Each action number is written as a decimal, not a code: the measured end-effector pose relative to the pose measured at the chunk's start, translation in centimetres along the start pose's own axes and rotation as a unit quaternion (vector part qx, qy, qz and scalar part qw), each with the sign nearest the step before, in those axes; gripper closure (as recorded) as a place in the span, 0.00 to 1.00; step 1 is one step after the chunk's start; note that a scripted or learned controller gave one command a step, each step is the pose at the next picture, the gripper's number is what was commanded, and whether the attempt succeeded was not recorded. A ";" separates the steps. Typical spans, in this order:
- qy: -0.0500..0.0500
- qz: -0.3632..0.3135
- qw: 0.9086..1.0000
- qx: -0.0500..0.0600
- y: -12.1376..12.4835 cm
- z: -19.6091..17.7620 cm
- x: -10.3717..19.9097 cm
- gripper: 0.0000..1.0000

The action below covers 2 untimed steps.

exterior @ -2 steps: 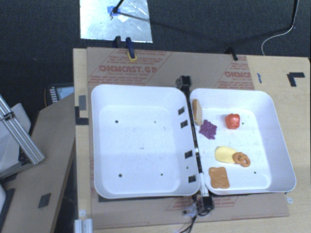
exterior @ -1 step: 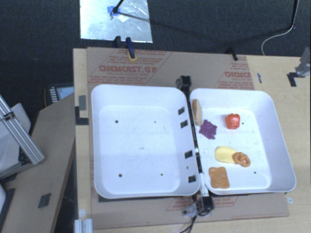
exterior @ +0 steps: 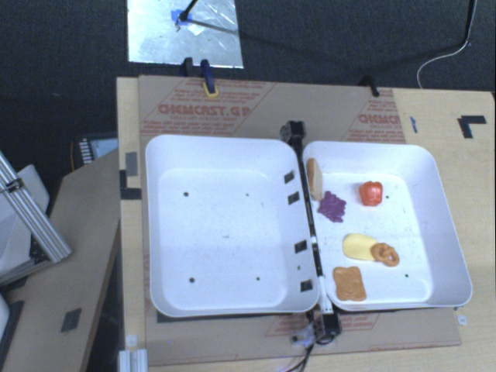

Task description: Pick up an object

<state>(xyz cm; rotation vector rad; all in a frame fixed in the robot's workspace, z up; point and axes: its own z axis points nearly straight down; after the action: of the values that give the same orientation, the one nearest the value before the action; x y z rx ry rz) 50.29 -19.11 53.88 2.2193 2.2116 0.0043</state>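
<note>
Objects for picking all lie in the right bin (exterior: 443, 208), six of them. A tan oval piece (exterior: 314, 178) leans against the wall shared with the left bin (exterior: 225, 149), and a purple cluster (exterior: 332, 206) sits just below it. A red piece (exterior: 372, 193) lies apart toward the bin's middle. Lower down, a yellow lump (exterior: 358, 246) touches a small brown ring (exterior: 385, 254). A flat brown slice (exterior: 349, 284) rests near the front wall, just below the yellow lump.

Six small items are seen in the right bin (exterior: 434, 208). A tan oval piece (exterior: 315, 178) leans at its left wall, with a purple cluster (exterior: 332, 206), a red pepper (exterior: 371, 193), a yellow lump (exterior: 358, 246), a brown pretzel (exterior: 385, 254) and a toast-coloured slab (exterior: 349, 284) spread nearby.
</note>
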 end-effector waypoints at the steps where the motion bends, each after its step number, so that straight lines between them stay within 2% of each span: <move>1: 0.003 -0.008 1.000 0.003 -0.3 2.6 8.5 1.00; 2: 0.002 -0.006 1.000 0.001 -1.0 0.2 13.7 1.00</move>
<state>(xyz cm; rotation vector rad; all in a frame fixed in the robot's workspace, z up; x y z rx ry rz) 49.37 -5.44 53.66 2.2084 2.2294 0.0075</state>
